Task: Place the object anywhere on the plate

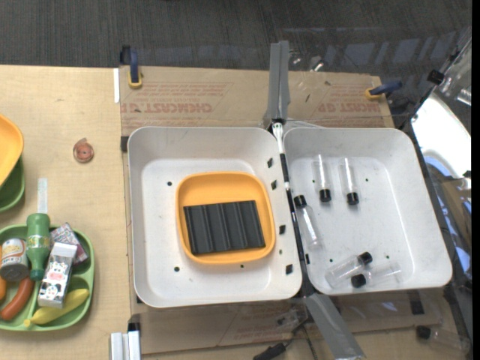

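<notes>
Brown cardboard [202,100] covers the bench under two white bins set side by side, pinned at its far edge by a clamp [132,70] near the left corner and another clamp [381,91] near the right corner.

The left bin [154,208] holds a yellow plate [225,182] in its middle, and a black ribbed pad [225,227] lies flat on the plate, covering most of it.

The right bin [401,201] holds five clear tubes with black caps, none of them on the plate. Two tubes [321,177] [349,178] lie side by side toward the bin's far edge, caps pointing to the near edge. A third tube [306,220] lies along the bin's left edge. The last two tubes [351,265] [375,277] lie close together at the near edge, roughly midway along it.

Whether the gripper is open or closed cannot be told, and nothing can be seen in its grasp.

To the left of the bins, on a pale wooden table [60,103], a green tray [82,306] of toy food sits at the near edge and an orange bowl [7,152] at the left edge.
</notes>
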`<control>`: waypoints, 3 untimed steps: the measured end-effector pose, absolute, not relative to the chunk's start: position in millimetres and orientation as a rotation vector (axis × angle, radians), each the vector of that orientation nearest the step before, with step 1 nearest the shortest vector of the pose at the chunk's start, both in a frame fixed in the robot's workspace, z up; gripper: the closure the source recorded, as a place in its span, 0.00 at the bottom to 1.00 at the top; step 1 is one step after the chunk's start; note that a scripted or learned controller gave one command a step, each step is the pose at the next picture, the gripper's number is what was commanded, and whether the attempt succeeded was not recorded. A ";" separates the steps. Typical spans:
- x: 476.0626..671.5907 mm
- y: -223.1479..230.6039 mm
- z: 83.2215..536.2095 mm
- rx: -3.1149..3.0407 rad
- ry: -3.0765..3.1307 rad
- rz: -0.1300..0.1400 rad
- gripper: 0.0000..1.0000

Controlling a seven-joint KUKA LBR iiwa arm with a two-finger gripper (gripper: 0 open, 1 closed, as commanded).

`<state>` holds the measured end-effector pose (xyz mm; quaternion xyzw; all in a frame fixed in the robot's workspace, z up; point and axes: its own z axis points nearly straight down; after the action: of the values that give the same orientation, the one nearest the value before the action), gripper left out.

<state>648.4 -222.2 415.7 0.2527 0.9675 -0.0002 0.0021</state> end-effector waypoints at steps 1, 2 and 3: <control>650.8 -222.0 442.1 0.265 3.125 0.000 1.00; 653.7 -221.9 442.2 -0.291 3.122 0.000 1.00; 660.2 -221.5 441.9 -0.753 3.044 0.000 1.00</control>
<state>660.2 -221.5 441.9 -0.2400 0.9708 -0.0001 0.0030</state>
